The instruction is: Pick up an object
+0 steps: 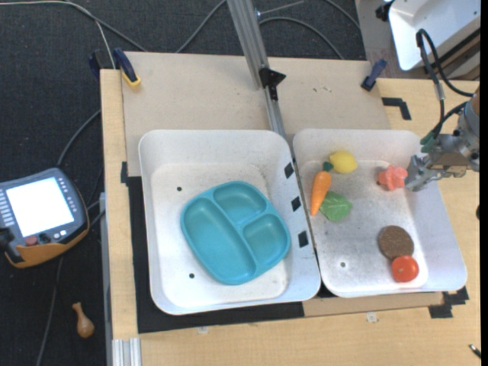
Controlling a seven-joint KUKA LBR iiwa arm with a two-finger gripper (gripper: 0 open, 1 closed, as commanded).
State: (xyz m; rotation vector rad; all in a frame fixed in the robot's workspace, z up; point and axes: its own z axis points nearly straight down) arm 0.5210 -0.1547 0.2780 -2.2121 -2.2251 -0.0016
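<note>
On the worktop (198, 90), two shallow white bins are set side by side. The left bin (164, 155) carries a teal divided plate (235, 231), lying flat near its middle. The right bin (450, 261) carries six objects: a yellow lemon (342, 162) near the far wall, an orange carrot (319, 192) just beside it with a green vegetable (335, 207) touching the carrot's lower side, a pink object (393, 178) toward the right wall, a brown round patty (395, 242) nearer the front, and a red tomato (405, 269) just below the patty. The hand (421, 175) is positioned over the right wall of the right bin, just beside the pink object. Whether it is released or clenched cannot be told, and no object is seen grasped.
</note>
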